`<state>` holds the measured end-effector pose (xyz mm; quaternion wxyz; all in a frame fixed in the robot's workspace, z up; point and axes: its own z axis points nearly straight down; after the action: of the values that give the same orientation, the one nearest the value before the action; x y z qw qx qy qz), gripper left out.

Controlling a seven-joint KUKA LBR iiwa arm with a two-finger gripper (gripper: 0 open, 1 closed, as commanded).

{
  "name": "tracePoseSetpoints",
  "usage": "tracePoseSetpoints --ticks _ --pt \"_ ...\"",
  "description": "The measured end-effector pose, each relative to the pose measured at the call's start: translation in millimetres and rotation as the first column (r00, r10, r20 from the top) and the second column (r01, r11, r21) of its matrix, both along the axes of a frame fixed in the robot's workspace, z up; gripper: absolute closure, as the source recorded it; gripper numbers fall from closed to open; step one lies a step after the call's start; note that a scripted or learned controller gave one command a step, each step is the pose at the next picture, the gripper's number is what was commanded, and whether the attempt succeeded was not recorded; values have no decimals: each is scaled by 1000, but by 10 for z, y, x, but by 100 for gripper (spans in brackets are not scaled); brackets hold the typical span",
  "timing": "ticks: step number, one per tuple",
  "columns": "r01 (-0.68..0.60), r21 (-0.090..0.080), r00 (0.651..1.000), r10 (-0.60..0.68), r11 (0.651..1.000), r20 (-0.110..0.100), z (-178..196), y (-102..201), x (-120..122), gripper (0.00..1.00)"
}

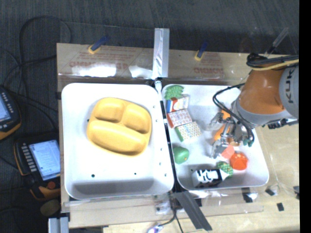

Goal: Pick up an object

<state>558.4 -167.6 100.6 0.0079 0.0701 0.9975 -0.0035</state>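
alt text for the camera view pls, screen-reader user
The arm's gripper hangs low in the right bin, just above a red-orange object, amid small toys and cartons. The left bin holds a yellow divided tray.

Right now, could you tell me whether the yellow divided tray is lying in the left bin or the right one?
In the left bin. The yellow tray lies flat inside its white walls, compartments facing up, apart from the small items in the right bin.

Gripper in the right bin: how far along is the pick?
Done: the arm has reached into the right bin, and the gripper sits low among the items, beside the orange-red object. In hand: nothing visibly lifted; whether anything is gripped cannot be told. Left: secure an object and raise it clear. The yellow tray lies in the left bin.
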Motion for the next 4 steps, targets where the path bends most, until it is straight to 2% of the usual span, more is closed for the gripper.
tracePoseSetpoints --ticks 1,2,3,4 --pt "0 -2 1000 0 1000 2 95 -4 9 100" --pt "0 -3 1000 0 1000 2 94 -4 8 0" --pt "13 5 1000 -13 1000 -5 -108 336 215 0" --pt "12 2 1000 -12 1000 0 0 337 234 100"
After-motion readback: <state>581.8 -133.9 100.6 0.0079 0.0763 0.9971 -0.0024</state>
